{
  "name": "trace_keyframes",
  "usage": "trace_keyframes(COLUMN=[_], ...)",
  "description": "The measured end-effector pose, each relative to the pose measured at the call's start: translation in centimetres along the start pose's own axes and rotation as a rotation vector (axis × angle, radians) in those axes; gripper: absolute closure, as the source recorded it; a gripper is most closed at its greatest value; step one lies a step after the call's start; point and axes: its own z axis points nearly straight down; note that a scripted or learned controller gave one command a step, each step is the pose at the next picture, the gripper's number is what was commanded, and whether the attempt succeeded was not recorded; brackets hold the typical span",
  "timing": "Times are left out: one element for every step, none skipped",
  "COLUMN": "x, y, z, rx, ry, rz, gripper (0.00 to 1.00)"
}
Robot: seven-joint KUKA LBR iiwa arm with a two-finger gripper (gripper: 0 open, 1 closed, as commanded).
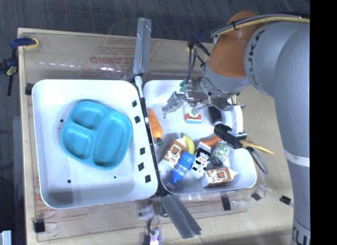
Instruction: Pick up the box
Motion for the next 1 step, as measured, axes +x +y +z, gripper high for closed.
trace_keyframes(x=[-6.38], y=[3.92], z=[6.63], rx=[-0.001], ry=[-0.002], rz=[0.097], gripper=[0.0])
